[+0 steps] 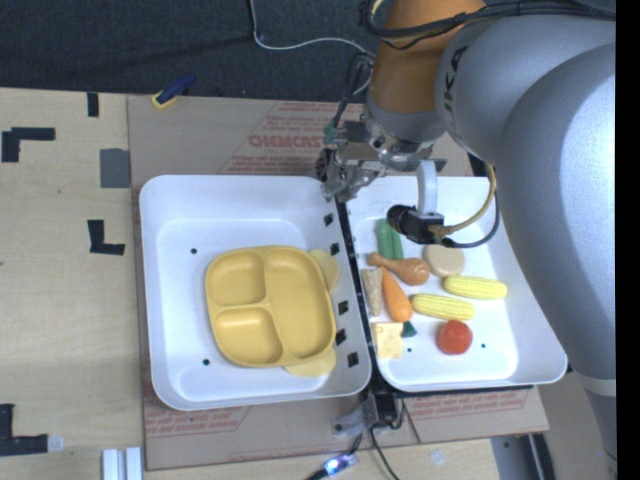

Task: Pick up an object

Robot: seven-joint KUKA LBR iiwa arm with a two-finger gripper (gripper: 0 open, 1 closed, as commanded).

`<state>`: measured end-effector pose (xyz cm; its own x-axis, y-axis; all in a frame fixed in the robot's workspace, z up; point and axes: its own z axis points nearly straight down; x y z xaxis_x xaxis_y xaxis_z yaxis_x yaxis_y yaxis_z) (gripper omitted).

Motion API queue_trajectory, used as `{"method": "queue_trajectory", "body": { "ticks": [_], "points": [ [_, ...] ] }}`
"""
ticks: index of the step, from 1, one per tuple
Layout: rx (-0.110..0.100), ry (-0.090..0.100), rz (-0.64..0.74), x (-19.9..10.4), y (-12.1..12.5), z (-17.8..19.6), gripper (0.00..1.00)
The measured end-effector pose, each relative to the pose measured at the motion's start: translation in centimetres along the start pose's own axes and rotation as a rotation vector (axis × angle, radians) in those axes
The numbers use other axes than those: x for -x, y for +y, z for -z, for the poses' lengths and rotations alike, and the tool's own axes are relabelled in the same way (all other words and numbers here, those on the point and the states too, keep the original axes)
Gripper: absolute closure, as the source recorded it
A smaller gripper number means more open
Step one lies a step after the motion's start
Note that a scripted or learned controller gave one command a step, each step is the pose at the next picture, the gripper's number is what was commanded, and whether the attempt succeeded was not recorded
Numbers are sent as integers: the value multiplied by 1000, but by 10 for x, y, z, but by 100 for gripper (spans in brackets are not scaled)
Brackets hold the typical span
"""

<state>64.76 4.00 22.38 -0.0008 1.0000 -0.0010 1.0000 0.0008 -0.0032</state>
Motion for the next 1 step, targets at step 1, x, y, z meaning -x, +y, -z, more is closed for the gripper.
{"method": "queue_trajectory", "body": {
  "ticks": [1],
  "points": [
    [0, 1, 2, -8, -8, 4, 100]
  ]
}}
